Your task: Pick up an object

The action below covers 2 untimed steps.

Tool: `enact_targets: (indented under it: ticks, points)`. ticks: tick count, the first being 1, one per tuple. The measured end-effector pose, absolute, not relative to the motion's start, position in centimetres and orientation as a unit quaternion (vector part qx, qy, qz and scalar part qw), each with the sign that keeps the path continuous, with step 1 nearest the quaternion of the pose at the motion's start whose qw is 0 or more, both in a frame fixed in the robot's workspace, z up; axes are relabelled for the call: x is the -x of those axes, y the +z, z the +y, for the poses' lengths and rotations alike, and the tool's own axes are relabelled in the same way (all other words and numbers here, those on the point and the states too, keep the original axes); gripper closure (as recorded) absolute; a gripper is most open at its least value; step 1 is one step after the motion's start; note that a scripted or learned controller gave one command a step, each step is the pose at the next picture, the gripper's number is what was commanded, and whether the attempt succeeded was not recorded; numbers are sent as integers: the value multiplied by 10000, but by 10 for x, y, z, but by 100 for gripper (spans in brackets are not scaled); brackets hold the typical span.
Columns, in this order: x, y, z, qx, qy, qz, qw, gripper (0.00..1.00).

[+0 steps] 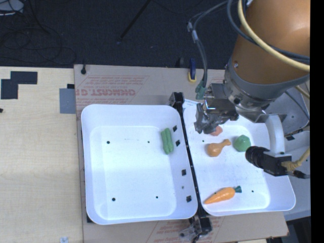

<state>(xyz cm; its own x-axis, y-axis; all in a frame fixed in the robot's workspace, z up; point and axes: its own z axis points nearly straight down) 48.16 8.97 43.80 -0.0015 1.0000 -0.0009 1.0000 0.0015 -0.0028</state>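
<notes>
Pink object (217, 131) sits just beside the chicken drumstick (217, 148) — the gripper (206, 126) hangs over it, seemingly to grasp; whether the jaws are spread, I cannot tell.

the left bin (96, 161) holds a green pickle-like piece (167, 140) lying lengthwise by its right wall. in the right bin (283, 199) lie a tan drumstick-shaped toy (217, 147), a green lump (242, 143) just to its right, and an orange carrot (221, 195) with a green top near the front edge. a small pinkish piece (216, 131) sits under the pincer (206, 127), partly hidden.
</notes>
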Motion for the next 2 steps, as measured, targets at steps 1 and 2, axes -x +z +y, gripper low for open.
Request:
enact_targets:
  ticks: [1, 2]
  points:
    - [-475, 397, 93, 7078, 33, -7064, 20, 100]
    - [-482, 438, 15, 7095, 5, -7047, -13, 100]
